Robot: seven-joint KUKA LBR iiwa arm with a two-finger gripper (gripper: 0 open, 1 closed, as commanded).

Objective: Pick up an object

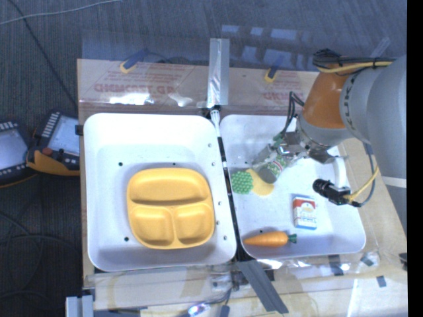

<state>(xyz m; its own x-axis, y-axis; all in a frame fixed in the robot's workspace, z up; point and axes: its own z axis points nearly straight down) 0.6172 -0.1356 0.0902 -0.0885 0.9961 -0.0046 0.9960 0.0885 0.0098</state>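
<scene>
Gripper point(269, 168) low in right bin point(344, 240), finger state unreadable, just at 2 o'clock of green ball point(242, 181) beside yellow piece point(264, 188); probably light, bumpy, roll-prone, so pinch across the middle.

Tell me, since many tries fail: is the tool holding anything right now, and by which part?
Cannot be told. The tool is low in the right bin, beside the green ball, but no object shows in it.
</scene>
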